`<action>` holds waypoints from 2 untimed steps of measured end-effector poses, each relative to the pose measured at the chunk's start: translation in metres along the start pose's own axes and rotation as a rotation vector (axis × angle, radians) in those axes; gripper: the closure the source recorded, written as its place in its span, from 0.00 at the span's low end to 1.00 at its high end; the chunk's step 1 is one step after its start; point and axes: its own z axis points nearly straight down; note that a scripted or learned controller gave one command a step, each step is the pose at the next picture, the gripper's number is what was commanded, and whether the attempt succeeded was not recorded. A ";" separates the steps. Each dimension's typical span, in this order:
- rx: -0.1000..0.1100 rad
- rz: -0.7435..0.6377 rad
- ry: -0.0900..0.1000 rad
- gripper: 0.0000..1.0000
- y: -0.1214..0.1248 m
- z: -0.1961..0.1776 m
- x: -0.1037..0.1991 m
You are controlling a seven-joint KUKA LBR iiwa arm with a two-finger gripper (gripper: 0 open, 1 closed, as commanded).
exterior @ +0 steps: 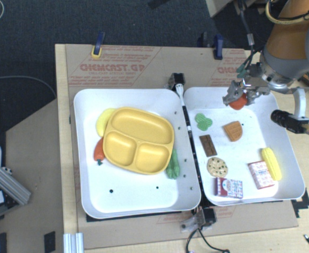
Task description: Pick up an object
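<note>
- Hand [239, 95] pinches a red item [238, 103], above the right bin's [293, 181] far edge; looks lifted, so the pick seems done.
- Near it: green piece [203, 122], brown bun [232, 131], spread apart for single grabs.
- Left bin [86, 141] holds a yellow tray [138, 140].

Readable text: red print on the brown protective film of the bench board [143, 62], "CHEMCAST G P" behind the left bin (last letters fuzzy), repeated as a partial "CHEM..." at the board's right rear, cut off by the right bin. Fainter red lines above and below it are illegible. Two small red-and-white cartons [228, 187] [261, 174] carry print too small to read.
</note>
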 end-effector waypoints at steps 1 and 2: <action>0.002 0.000 0.001 1.00 0.002 -0.003 0.050; 0.008 0.005 0.000 1.00 0.000 0.016 0.049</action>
